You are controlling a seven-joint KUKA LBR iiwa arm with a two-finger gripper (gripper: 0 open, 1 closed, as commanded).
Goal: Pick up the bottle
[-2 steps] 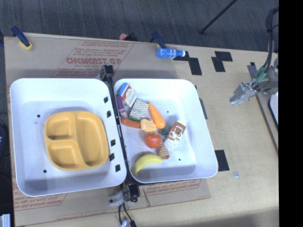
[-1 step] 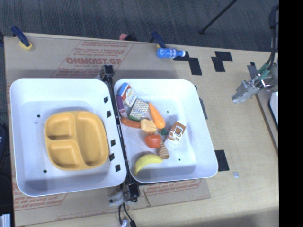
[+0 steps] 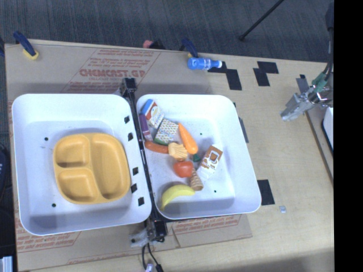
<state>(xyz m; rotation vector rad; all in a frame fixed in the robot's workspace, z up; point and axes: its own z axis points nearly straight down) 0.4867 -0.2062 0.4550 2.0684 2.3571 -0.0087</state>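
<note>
A small blue bottle [image 3: 202, 64] with a pale cap lies on its side on the cardboard sheet, just behind the right bin's [image 3: 244, 152] far edge. My gripper [image 3: 296, 106] hangs over the bare bench at the right side of the view, well to the right of the bottle and outside both bins. It is small and grey here, and nothing shows in its grasp.
The right bin holds several toy foods: a carrot [image 3: 188, 139], a tomato [image 3: 182, 169], a banana [image 3: 177, 194], small cartons [image 3: 211, 158]. A yellow divided plate [image 3: 91, 167] lies in the left bin [image 3: 22, 152]. Blue clamps [image 3: 189, 46] grip the cardboard's far edge.
</note>
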